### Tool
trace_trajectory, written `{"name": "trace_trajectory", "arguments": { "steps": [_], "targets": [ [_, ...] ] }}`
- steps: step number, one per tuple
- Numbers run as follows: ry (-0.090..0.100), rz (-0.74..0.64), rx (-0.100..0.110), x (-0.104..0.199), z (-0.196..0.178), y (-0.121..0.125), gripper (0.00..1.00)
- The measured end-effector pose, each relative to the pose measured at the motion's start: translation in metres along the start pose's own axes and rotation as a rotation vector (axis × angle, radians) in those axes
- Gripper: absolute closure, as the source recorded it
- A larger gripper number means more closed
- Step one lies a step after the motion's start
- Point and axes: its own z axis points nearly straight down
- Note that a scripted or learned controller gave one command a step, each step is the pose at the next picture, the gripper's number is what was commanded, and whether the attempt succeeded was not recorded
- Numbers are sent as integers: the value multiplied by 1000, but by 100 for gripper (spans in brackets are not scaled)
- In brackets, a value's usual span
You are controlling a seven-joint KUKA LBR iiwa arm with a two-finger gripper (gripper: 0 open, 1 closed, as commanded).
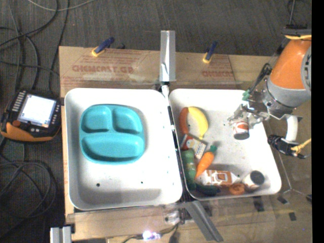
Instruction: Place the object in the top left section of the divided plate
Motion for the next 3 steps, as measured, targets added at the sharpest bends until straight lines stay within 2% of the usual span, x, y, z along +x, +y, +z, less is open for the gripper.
{"name": "trace_trajectory", "arguments": {
  "steps": [1, 2, 3],
  "targets": [
    [0, -420, -3, 60, -81, 53, 100],
    [1, -495, -2, 144, -30, 67, 100],
    [2, -409, 1, 223, 12, 35, 100]
  ]
}}
